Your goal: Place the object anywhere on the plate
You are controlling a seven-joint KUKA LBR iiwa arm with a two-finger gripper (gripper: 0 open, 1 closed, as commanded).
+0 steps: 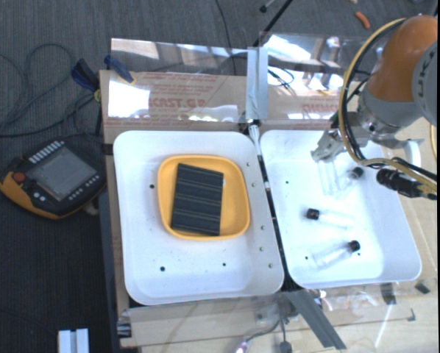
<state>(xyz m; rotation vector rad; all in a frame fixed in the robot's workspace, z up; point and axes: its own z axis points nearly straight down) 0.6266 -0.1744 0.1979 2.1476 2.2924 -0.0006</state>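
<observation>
The dark slatted object (pixel 198 198) lies flat on the yellow plate (pixel 238 197) in the left bin (pixel 132 256). The gripper (pixel 336 169) hovers over the right bin (pixel 396 263), its transparent fingers (pixel 327 176) parted and holding nothing. I judge the placing done; next comes withdrawal.

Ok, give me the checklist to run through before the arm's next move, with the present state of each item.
1. Yellow plate lies flat in the left bin: ok.
2. Dark ribbed block rests on the plate, inside its rim: ok.
3. End effector is away from the plate, above the right bin: ok.
4. End effector fingers open or shut: cannot tell.
5. Anything held by the end effector: cannot tell.
6. Two clear vials with black caps lie loose in the right bin, apart from the end effector: ok.
</observation>
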